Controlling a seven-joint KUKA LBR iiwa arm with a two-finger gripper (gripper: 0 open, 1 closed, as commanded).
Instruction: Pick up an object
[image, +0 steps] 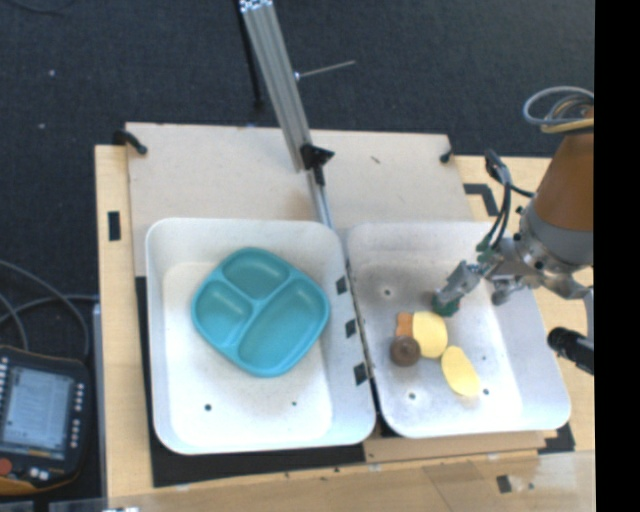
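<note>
In the right bin, nearest you, you see a yellow oval piece lying flat on the floor. Just behind it a second yellow piece sits touching a small brown round thing, with a bit of orange at its far left edge. The gripper hangs just above and behind that cluster, its tip close to the second yellow piece; you cannot tell how it is set, and nothing shows in its grip. In the left bin a blue divided plate rests flat. Farther back a metal rail slants up from between the bins
</note>
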